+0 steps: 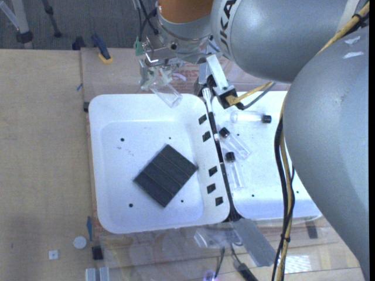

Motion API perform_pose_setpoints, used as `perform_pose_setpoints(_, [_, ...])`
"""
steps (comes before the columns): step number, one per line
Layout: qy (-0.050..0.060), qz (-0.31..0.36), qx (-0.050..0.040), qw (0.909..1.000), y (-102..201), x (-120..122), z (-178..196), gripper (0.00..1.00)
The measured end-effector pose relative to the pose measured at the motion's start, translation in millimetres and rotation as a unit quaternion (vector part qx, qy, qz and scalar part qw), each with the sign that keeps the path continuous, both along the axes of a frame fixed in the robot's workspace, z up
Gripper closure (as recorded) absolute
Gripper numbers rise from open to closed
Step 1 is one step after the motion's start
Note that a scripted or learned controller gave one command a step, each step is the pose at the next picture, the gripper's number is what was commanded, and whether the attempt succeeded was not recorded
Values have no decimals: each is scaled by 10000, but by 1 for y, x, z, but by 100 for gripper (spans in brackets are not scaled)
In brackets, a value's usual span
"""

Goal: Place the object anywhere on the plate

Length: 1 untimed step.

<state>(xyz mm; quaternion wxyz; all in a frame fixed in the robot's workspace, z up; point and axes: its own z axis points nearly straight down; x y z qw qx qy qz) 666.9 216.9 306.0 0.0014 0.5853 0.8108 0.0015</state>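
Note:
A dark grey ribbed square plate (166,175) lies flat in the left white bin (111,116), turned like a diamond. Several clear tubes with black caps lie in the right white bin (263,198): one (252,117) near the back, one (233,146) by the divider, one (235,175) further forward. My gripper (159,88) hangs over the back rim of the left bin, well behind the plate and high above it. Clear plastic glints at its tip; I cannot tell whether a tube is in it.
The grey arm with its orange band (181,2) covers the upper right and much of the right bin. A ridge with black marks (210,157) divides the bins. Small bits lie on the bench at the front left (79,242).

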Motion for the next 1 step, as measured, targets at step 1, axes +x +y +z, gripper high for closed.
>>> perform_pose_setpoints(1, [10,-656,-1,9978,-3,0,86,100])
